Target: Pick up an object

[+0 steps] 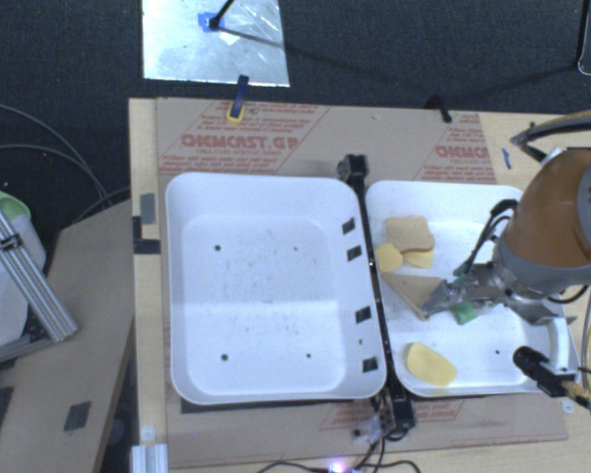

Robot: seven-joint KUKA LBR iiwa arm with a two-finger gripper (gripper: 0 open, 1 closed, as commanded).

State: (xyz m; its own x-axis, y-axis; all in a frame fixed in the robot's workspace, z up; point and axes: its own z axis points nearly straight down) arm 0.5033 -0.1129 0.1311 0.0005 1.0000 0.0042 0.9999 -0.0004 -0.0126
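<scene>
Arm reaches from right into right bin [473, 197], tool [443, 302] low at tan wedge [414, 289], near green piece [464, 313]. Tool spread: cannot tell. Wedge on bin floor, below toast-like block [410, 232], above yellow disc [429, 364]; likely target.
</scene>
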